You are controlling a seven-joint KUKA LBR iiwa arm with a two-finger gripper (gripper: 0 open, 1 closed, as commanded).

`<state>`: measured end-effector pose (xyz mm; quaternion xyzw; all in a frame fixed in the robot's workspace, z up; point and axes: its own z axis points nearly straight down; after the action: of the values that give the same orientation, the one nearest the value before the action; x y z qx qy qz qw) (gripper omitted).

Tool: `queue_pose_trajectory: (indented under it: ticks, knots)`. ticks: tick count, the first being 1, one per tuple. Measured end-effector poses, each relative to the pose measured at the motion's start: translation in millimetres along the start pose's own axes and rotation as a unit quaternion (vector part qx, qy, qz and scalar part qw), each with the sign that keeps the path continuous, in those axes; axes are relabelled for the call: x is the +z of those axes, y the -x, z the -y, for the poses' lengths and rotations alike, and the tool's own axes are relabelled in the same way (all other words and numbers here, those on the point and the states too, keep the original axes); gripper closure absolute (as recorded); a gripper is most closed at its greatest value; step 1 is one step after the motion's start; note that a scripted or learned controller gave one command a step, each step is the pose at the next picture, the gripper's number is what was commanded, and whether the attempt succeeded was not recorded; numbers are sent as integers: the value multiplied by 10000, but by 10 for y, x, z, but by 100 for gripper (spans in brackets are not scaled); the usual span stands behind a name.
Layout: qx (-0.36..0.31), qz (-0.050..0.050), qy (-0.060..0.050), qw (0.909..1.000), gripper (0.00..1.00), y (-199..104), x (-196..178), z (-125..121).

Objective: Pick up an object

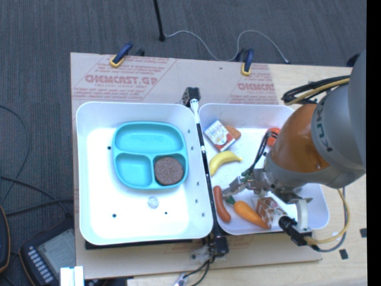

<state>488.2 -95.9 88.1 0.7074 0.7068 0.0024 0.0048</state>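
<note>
While the arm (321, 142) hides much of the right bin (262, 111), its gripper (241, 183), grasp unreadable, hangs at twelve o'clock from the carrot (250, 214).

Arm (342, 130): thick, rounded grey metal shell with a smooth, slightly glossy finish.
Band (297, 142): a broad orange ring, bulging like a ball joint, with part of a dark letter marking at its upper right edge.
Wrist (286, 186): a grey collar below the orange ring, carrying dark metal fittings.
Cables (309, 89): a black and yellow bundle along the upper side; a thin yellow one loops near a black plug lower down.
</note>
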Motion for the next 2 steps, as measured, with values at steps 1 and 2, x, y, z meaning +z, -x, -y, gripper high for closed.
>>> queue_pose_trajectory:
  ticks: [1,2]
  knots:
    - [5,2,9,10000,100,3,-103,-9]
    - [4,0,5,10000,0,2,-101,-7]
